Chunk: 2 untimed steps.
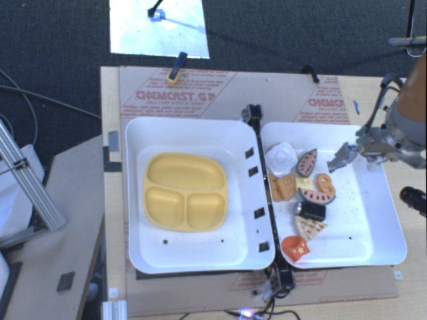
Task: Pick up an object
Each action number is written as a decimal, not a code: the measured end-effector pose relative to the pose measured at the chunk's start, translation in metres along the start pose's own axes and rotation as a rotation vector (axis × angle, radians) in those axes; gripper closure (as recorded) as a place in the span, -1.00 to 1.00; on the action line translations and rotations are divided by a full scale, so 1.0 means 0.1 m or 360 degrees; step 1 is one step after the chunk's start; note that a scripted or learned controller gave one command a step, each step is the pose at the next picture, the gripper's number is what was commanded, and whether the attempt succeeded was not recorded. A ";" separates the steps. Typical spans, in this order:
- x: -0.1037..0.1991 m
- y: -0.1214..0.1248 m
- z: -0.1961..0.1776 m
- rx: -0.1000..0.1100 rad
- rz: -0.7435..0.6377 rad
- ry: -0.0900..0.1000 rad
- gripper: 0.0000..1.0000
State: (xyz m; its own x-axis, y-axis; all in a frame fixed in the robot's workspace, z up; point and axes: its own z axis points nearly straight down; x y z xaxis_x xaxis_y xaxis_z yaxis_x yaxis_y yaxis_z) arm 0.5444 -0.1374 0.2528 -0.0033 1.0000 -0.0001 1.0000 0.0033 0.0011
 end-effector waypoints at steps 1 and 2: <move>-0.35 0.06 0.95 0.0010 0.0008 0.0000 -1.00; 0.21 -0.43 1.52 -0.0027 0.0003 -0.0003 -1.00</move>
